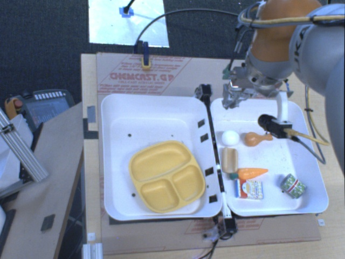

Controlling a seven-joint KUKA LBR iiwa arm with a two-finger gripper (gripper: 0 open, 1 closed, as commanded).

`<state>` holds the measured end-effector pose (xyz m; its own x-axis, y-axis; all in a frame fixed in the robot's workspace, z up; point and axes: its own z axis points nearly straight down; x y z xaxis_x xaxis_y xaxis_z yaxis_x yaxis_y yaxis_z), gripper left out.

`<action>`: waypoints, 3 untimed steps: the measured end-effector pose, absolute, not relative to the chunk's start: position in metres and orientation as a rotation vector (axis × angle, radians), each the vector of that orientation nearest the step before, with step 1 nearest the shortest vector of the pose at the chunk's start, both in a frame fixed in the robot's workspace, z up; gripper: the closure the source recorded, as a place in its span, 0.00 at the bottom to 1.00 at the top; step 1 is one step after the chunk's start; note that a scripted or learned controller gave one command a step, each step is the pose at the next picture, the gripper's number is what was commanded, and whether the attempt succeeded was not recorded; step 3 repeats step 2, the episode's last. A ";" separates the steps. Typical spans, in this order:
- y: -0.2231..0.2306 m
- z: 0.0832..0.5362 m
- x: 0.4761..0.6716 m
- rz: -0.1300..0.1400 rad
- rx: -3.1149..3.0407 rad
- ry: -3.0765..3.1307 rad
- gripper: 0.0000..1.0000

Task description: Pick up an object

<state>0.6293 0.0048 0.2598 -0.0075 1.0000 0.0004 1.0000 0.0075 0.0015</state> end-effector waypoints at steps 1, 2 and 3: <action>0.053 0.247 0.641 0.003 2.211 2.230 1.00; 0.097 0.230 0.642 0.002 2.212 2.232 1.00; 0.097 0.230 0.642 0.002 2.212 2.232 1.00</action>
